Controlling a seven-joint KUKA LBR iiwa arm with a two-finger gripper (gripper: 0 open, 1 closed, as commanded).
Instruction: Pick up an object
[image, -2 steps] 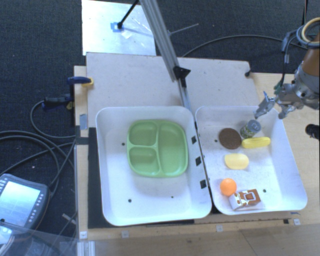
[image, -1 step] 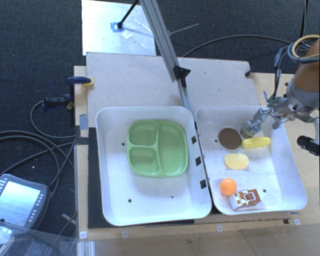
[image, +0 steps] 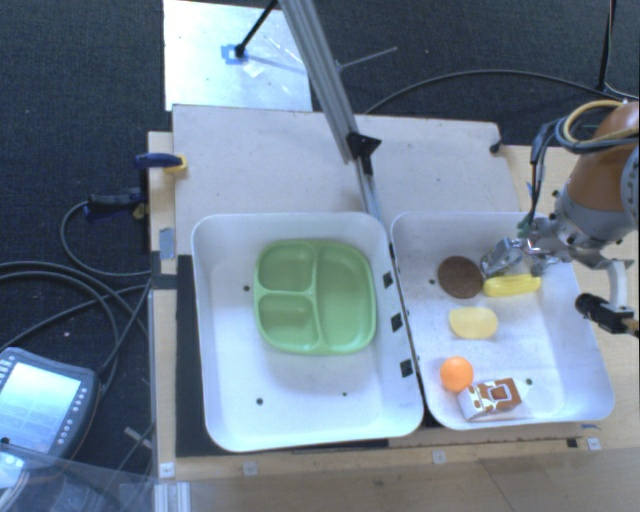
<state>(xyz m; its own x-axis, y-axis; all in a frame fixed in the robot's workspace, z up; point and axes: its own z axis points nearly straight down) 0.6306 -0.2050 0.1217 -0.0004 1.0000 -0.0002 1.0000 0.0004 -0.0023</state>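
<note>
A pale bench (image: 430, 170) stands on dark carpet, with loose cables and a teach pendant (image: 35, 395) lying at the left.

Nearest the camera, in the right bin (image: 570, 400), lie a small brown-and-white box (image: 492, 398) and, just beside it, an orange ball (image: 456, 374). Behind them sits a pale yellow, soft-looking lump (image: 473, 322). Farther back is a flat brown disc (image: 460, 277), and touching or almost touching its right side, a long yellow piece (image: 512, 286) shaped like a banana. The gripper (image: 508, 256) hangs right over the gap between disc and banana. Whether its jaws are open or closed, I cannot tell; nothing shows between them.

The left bin (image: 225, 400) holds a green tray (image: 316, 297) with three compartments, smooth moulded plastic with rounded corners.

The likeliest target looks to be the banana or the disc. The risk is their closeness: a finger could land on the disc and push both aside, or close on neither. The disc lies low and flat, giving little to grip, and the banana's smooth curved skin may slip out of the fingers. The bin's slick white floor would let either slide.
</note>
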